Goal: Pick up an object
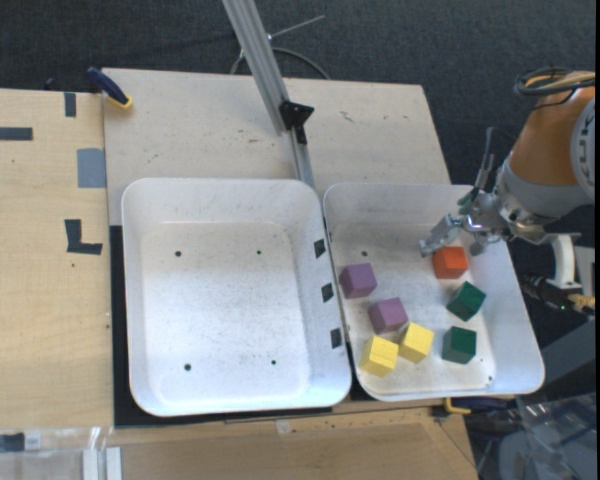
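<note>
1. Two yellow cubes [398, 349] sit at the front of the right bin [510, 368], touching each other, both turned a bit diagonal.
2. Behind them are two purple cubes [372, 297]; two green cubes [462, 323] lie off to the right.
3. Orange cube [450, 262] sits near the bin's back right, roughly square-on, so no real long axis.
4. Gripper [448, 234] hangs just behind the orange cube; can't tell whether its jaws are spread or together.

The arm [555, 153] is a rounded, bulky body: its upper part an orange band, with a light grey shell at its three o'clock side and a darker grey ring beneath. Thin dark cables loop over the orange part at twelve o'clock. The gripper [450, 236] is a small cluster of bare silver-grey metal parts.
</note>
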`<state>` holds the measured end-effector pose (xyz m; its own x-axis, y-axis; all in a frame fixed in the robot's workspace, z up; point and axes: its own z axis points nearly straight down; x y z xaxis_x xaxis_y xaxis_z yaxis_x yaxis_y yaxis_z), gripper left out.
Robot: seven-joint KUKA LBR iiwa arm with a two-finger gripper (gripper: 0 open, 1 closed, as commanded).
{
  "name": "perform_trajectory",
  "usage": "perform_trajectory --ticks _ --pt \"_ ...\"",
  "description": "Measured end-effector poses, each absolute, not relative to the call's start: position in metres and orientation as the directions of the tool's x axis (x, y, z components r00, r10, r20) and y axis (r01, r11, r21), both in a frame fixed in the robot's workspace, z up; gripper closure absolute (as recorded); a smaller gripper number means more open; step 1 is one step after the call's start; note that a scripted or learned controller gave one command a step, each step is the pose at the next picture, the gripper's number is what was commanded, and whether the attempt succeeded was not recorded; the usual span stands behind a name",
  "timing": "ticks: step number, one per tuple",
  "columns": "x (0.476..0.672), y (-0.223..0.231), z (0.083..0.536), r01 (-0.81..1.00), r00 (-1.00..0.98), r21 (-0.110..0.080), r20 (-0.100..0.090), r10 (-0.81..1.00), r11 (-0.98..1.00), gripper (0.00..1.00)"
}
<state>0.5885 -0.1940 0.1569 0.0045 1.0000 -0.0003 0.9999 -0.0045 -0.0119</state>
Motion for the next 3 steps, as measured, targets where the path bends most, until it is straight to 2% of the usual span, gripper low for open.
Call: perform_trajectory --ticks 1,2,3 --pt "0.625 -0.151 0.166 1.0 -0.007 0.001 0.001 1.0 0.007 0.0" --pt "0.603 -0.192 0.119 1.0 -0.003 0.013 -0.005 1.0 0.003 0.0" --pt "0.643 -0.209 0.091 1.0 -0.003 0.001 -0.001 1.0 0.003 0.0"
